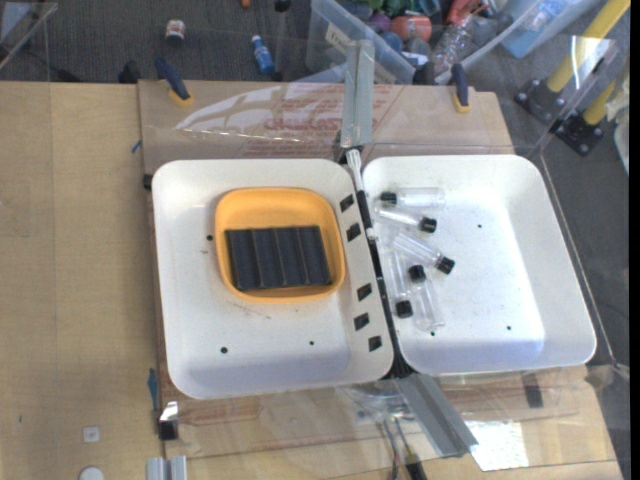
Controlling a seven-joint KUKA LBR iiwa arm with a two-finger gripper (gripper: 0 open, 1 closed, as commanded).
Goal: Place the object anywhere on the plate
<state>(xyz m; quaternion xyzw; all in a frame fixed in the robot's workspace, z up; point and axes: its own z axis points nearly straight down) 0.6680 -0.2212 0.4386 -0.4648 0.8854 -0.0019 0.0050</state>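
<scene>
Nearest, the right bin (520, 318) holds clear vials (415, 258) just right of the divider (368, 268); the orange plate (280, 208) sits left of it. Picking seems not begun; next needs one vial grasped.

Both bins, the left bin (190, 338) and the right bin (520, 268), look like smooth, matt white plastic. The plate (228, 213) at nine o'clock is glossy orange-yellow plastic, carrying a dark, matt ribbed block (278, 258). At three o'clock, the vials (415, 268) are clear, shiny plastic with black caps. The bench (60, 268) shows pale, matt wood grain. A brushed metal strip (357, 93) stands at twelve o'clock.
</scene>
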